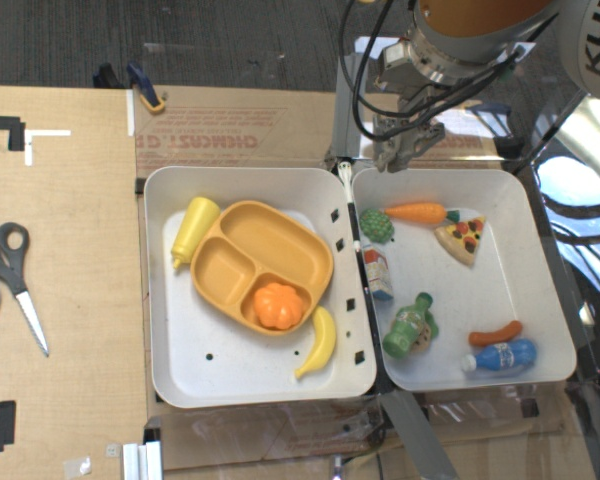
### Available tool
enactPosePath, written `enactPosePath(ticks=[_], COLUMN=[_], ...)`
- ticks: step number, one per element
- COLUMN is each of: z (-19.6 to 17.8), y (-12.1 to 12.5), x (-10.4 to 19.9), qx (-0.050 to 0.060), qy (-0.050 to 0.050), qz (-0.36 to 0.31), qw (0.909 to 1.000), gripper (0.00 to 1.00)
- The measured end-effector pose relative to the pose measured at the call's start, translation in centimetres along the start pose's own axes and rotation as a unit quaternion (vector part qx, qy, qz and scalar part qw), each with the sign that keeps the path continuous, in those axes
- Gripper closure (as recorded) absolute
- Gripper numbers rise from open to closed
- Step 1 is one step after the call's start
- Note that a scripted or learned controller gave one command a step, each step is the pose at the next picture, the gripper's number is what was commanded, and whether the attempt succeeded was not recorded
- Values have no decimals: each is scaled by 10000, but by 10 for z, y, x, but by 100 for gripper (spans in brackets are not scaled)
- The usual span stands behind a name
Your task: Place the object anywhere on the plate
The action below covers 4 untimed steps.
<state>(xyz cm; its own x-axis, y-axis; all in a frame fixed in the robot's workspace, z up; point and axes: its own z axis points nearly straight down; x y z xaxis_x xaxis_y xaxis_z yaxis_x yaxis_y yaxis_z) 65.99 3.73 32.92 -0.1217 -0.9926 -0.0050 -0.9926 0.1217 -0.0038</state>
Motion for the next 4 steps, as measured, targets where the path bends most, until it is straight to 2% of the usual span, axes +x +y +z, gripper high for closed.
enactPosePath(ticks=[1, 2, 3, 4], z=[-4, -34, -95, -147], y=[-2, -4, -7, -14], x=[14, 31, 57, 108], qx=[-7, -12, -16, -16], qy=[-3, -7, -14, -10], qz=[-1720, -3481, -5083, -5105], qw=[9851, 9375, 8612, 8598], gripper=[100, 100, 100, 100])
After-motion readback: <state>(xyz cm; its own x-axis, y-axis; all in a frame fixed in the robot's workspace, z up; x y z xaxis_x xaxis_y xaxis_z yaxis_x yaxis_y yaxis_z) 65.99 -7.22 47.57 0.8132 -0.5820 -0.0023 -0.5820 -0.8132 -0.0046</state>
